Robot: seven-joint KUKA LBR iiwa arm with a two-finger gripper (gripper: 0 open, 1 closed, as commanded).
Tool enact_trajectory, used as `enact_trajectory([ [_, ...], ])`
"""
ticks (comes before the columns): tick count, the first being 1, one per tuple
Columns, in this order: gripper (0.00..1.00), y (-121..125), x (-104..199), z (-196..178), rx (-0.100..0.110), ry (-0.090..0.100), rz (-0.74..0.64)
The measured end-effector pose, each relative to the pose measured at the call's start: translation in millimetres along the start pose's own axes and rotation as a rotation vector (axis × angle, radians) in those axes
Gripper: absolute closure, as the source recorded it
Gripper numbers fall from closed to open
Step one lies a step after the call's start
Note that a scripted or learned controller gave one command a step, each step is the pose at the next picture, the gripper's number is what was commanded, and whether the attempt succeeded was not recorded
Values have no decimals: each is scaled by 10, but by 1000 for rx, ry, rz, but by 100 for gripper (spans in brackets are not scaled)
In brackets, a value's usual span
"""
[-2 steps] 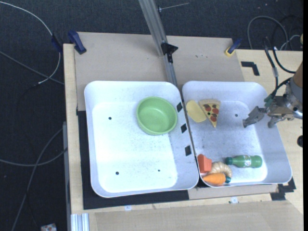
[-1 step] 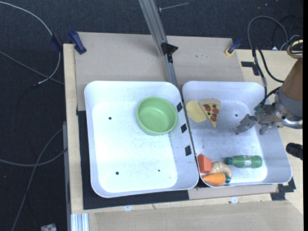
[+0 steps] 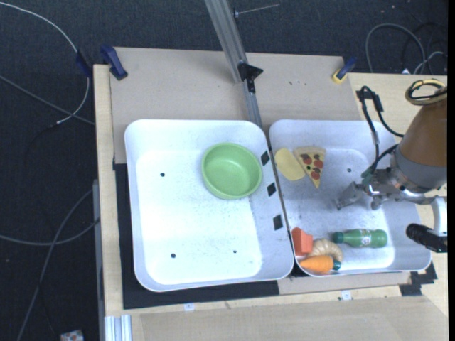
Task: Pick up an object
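My gripper [image 3: 355,199] hangs over the middle of the right bin [image 3: 341,137], its fingers [image 3: 343,202] spread open with nothing between them. A green bottle [image 3: 361,239] lies on its side just below the gripper, near the bin's front wall. To the upper left are a toy pizza slice [image 3: 311,163] and a pale yellow piece [image 3: 288,163]. In the front left corner a red block [image 3: 301,241], a beige piece [image 3: 323,248] and an orange carrot [image 3: 318,264] crowd together.
A green bowl [image 3: 231,170] stands in the left bin [image 3: 163,212] near its upper right. A metal pole [image 3: 227,30] slants in from the top and ends between the bins. Black cables [image 3: 373,119] trail along the arm's orange band [image 3: 429,137].
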State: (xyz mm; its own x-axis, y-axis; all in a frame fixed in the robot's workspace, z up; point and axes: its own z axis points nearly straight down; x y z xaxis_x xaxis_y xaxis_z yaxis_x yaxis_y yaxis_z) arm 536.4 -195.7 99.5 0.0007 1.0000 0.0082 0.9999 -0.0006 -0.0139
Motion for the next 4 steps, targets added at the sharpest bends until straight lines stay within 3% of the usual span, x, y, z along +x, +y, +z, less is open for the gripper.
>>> enact_trajectory([
  [1,100,22,2,-165,-9,-1,-1],
  [3,100,40,0,-1070,-21,-9,-2],
  [4,100,52,4,-1245,-20,-10,-3],
])
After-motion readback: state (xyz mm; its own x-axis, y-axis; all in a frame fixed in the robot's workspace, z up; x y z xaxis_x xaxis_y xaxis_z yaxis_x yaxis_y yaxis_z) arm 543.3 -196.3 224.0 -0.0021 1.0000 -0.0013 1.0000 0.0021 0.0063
